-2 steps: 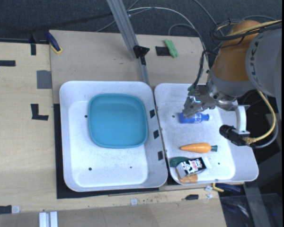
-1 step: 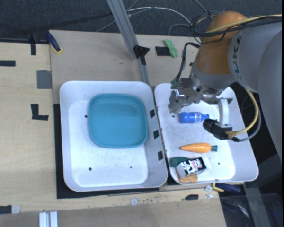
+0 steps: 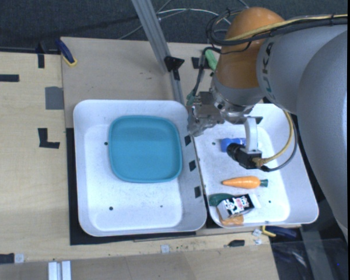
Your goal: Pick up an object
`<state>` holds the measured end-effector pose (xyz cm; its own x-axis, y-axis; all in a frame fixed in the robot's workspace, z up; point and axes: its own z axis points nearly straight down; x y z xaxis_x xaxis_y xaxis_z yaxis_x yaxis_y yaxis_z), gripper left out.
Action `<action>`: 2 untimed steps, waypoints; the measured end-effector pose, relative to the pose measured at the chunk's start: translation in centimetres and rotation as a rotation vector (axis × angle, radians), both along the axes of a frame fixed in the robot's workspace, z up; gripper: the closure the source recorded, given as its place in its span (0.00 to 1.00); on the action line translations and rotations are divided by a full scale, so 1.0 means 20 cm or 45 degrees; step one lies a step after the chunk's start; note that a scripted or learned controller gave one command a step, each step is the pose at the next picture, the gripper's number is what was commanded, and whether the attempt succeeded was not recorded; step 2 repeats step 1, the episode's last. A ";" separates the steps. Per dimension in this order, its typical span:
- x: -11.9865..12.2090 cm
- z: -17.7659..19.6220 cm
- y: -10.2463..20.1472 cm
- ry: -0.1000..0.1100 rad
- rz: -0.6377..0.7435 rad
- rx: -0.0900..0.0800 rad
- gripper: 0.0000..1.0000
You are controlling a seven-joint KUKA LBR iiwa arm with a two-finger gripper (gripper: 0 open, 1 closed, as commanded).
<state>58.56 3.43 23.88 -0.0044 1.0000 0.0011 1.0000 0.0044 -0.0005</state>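
Observation:
My gripper (image 3: 199,123) hangs over the near-left part of the right bin (image 3: 286,212), close to the wall between the two bins. The arm's grey body and orange band cover most of it. An orange carrot (image 3: 241,182) with a green tip lies in the right bin, lower right of the gripper. A small blue object (image 3: 233,144) lies just right of the gripper, partly hidden by a black fitting. A black-and-white packet (image 3: 235,205) with an orange piece beside it sits at the bin's near edge. Nothing shows between the fingers.
The left bin (image 3: 93,214) holds a turquoise square plate (image 3: 144,148). A slanted metal pole (image 3: 157,37) rises behind the bins. Cables loop around the wrist and over the right bin. The arm's bulk fills the right side.

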 end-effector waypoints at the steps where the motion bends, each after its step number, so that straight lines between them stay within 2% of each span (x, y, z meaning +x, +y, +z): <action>1: 0.05 -0.07 0.25 0.002 -0.001 -0.001 1.00; 2: 0.05 -0.07 0.25 0.002 -0.001 -0.001 1.00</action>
